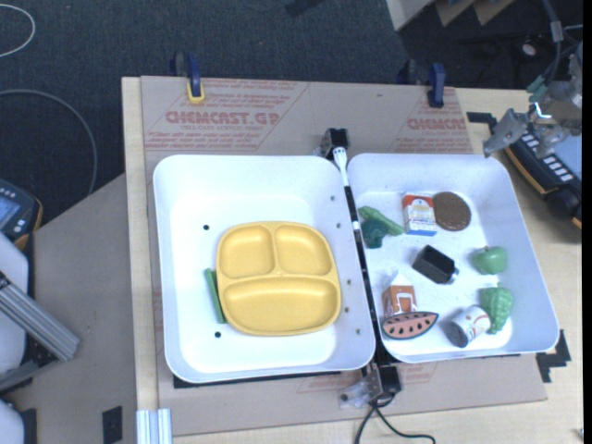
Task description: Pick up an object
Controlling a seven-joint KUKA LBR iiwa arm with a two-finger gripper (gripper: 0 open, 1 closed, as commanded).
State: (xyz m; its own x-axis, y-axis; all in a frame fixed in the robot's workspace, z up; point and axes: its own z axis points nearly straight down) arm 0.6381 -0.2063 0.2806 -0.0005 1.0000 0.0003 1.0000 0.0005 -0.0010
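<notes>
A yellow three-compartment plastic plate [277, 277] fills the left white bin [176, 248]; small toys — black block [434, 265], brown disc [452, 211] — scatter the right bin [527, 276].

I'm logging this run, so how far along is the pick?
Nothing looks picked yet. The gripper sits at the right bin's far corner, above the rim, with nothing visible in it. The brown disc, black block and watermelon slice lie in the bin. Reaching, grasping and lifting remain.
</notes>
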